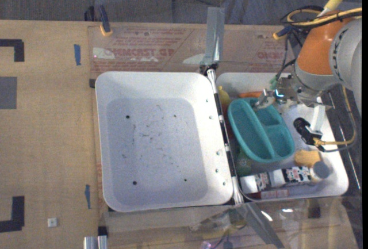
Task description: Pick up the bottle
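Bottle [283, 176] is lying on its side along the near wall of the right bin [339, 153]. Its grey cap is pointing toward the arm's side, and its labelled body is running leftward just beside the near edge of the teal divided tray [261, 133]. The tray is crowding it against that wall, and a small yellowish object [306, 157] is resting close to the cap end, so the bottle is being hemmed in along most of its length. The gripper [275, 96] is hovering over the bin's far end, near the tray's far rim and well apart from the bottle. Whether it is open or closed cannot be told from this slant. Judging by this layout, the pick is not yet begun. The arm is likely needing to cross to the near wall and descend over the bottle's middle, where tray and wall are leaving little room.
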